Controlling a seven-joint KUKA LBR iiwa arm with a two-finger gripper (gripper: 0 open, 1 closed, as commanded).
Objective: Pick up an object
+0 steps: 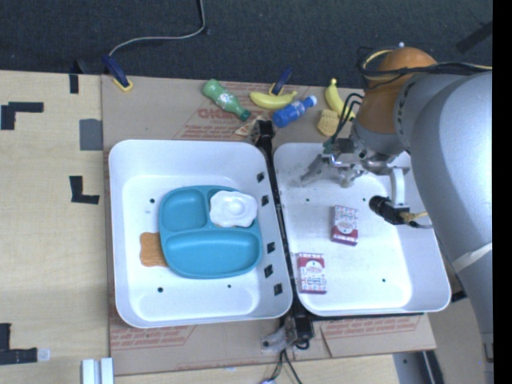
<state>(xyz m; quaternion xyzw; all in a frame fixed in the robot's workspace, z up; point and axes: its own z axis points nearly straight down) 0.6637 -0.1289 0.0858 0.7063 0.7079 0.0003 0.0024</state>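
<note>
Two small flat red-and-white cartons lie in the right bin (416,290): upper carton (345,225) mid-bin, lower carton (311,273) near the left wall, both printed, rectangular, lying flat, apart from each other. Gripper (332,169) sits low over the bin's upper part, metallic fingers splayed apart, nothing between them, well clear of the cartons. Grey arm (456,150) enters from right, orange band (388,98) above wrist. Left bin (128,174) holds a glossy blue divided tray (200,242), a white fried-egg toy (233,209) on it, an orange slab (150,250) touching the tray's left edge. Plastic bananas (272,99), bottles behind bins.
</note>
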